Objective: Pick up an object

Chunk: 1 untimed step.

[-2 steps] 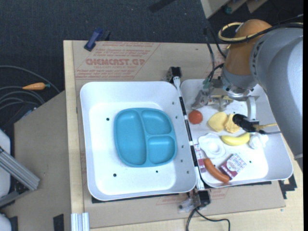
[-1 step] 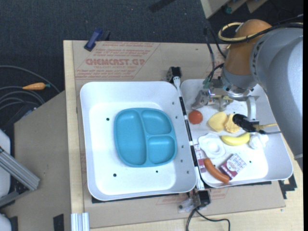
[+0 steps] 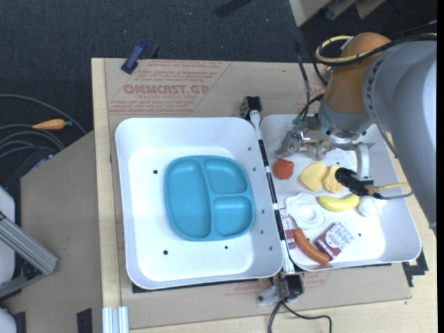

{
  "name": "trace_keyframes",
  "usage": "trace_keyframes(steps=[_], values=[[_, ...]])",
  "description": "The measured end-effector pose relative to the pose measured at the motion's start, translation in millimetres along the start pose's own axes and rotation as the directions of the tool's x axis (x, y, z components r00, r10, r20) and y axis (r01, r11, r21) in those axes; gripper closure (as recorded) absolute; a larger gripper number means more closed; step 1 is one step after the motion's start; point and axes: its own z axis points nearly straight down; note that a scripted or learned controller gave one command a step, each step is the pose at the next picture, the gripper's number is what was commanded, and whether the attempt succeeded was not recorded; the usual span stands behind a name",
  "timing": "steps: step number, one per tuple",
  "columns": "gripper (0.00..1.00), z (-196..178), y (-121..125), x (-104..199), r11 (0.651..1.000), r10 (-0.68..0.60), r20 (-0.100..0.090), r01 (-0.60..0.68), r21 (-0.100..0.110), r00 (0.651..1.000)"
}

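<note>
Yellow toy banana (image 3: 338, 202) looks like your easiest pick, honestly. It's lying flat in the middle of the right bin (image 3: 409, 245), just beside a white moulded piece (image 3: 305, 210) on its left and a paler yellow lump (image 3: 313, 177) behind it.

It looks like play food, so I'd guess it's light, stiff and a bit slick, and not fragile at all. Its long axis runs roughly left to right across the view, with the curve bellying toward the near rim and both tips turned slightly up and away. You'd want to close across the thick middle, square to that axis, not on a tapered end where it could squirt out.

The gripper (image 3: 305, 143) hangs over the far part of that bin, nearer the small red tomato-looking piece (image 3: 282, 168) than the banana. You can't tell from this angle whether it's open or closed, and nothing visibly sits in it.

The tomato is rounder, with no real axis, so it'll probably roll if nudged.
</note>
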Motion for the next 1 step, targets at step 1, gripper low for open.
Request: trace_keyframes(steps=[1], values=[[0.00,3.7,10.6,-1.7,0.999,0.004,-0.003,-0.004,0.032,1.000]])
